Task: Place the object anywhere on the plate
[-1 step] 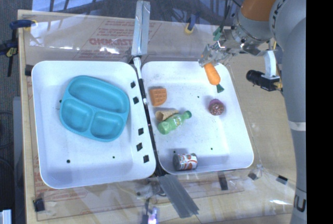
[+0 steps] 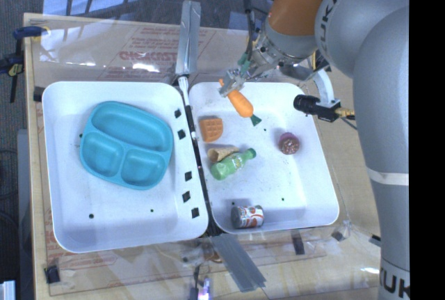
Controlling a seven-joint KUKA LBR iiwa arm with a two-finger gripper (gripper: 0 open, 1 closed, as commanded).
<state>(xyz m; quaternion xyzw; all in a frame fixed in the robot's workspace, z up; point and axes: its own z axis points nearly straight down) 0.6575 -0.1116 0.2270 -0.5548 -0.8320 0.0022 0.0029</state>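
The gripper (image 2: 233, 79) hangs over the far left corner of the right bin (image 2: 316, 180), near the divider between the two bins. Its fingers are closed on the top end of a toy carrot (image 2: 241, 104), which tilts down and to the right from them, its green tip pointing toward the middle of the bin. Whether the carrot's lower end touches the bin floor I cannot tell.

The blue plate (image 2: 126, 145), split into three compartments, lies in the left bin (image 2: 62, 222), near its centre and slightly toward the far side, well apart from the carrot.

In the right bin, an orange waffle-like piece (image 2: 211, 129) sits close to the left wall. Just in front of it a green bottle (image 2: 231, 163) lies on its side beside a small tan piece (image 2: 220, 152). A dark red ball (image 2: 289, 144) rests toward the right wall, and a small can (image 2: 247, 216) lies on its side at the near edge.
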